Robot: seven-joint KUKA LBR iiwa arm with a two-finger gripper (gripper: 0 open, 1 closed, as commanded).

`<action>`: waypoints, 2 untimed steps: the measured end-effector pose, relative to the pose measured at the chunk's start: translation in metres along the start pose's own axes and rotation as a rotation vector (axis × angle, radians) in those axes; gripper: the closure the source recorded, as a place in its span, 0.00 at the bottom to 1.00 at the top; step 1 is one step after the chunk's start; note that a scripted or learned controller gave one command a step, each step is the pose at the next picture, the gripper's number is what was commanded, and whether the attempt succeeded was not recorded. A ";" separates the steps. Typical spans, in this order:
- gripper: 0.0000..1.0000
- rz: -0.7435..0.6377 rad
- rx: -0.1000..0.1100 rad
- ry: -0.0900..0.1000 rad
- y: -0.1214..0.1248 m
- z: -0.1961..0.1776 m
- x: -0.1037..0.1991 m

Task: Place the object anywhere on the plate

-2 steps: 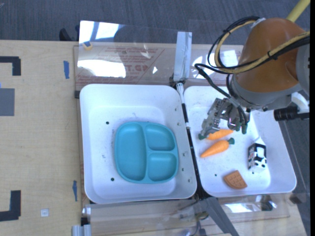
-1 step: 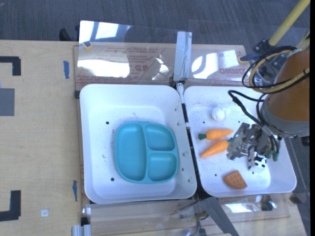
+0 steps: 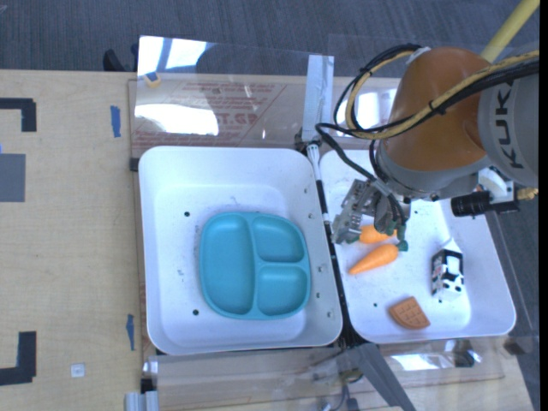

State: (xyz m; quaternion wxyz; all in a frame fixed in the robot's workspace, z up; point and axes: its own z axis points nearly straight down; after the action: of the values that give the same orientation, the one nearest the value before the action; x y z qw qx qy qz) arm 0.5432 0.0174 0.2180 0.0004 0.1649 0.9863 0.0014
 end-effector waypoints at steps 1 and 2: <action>1.00 -0.072 0.002 -0.002 -0.001 0.034 -0.057; 1.00 -0.092 0.002 -0.004 0.000 0.033 -0.057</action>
State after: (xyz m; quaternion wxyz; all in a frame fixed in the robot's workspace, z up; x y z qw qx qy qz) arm 0.5977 -0.0008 0.1848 0.0024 0.1192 0.9929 0.0002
